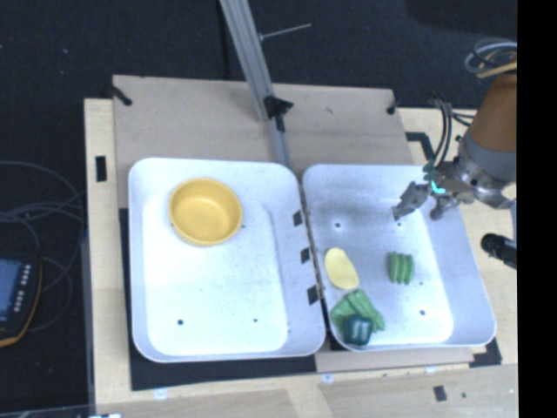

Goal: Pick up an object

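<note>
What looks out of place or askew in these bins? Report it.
Nothing stands out. A yellow plastic bowl sits upright in the left bin; a pale yellow piece and green toy vegetables lie in the right bin.

Even overhead light falls on the bench, and the two white bins (218,320) come out bright, close to washed out, with faint speckle on their floors. The surrounding floor (87,24) is dark and grainy. Shadows are soft and short. The whole frame is slightly soft, with edges lacking crispness.
</note>
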You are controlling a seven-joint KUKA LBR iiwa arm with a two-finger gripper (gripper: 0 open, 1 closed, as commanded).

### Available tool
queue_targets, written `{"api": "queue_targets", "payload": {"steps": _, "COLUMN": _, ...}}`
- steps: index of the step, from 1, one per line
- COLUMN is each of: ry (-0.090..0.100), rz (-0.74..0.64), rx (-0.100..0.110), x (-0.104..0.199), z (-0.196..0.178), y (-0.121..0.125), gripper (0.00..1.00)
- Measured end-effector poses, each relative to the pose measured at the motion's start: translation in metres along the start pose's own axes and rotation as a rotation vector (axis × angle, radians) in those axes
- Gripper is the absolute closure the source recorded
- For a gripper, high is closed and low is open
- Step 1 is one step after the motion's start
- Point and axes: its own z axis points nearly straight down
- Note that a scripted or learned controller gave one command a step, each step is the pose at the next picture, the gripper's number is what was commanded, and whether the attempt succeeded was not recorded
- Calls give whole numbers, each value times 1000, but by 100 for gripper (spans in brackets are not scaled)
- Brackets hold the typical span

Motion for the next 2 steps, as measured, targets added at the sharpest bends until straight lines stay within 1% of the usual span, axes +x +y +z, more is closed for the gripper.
{"api": "queue_targets", "payload": {"steps": 1, "ry": 0, "rz": 0, "rx": 0, "x": 0, "z": 0, "y": 0, "gripper": 0}}
{"api": "queue_targets", "payload": {"steps": 2, "ry": 0, "rz": 1, "rx": 4, "x": -1, "z": 42, "y": -2, "gripper": 0}}
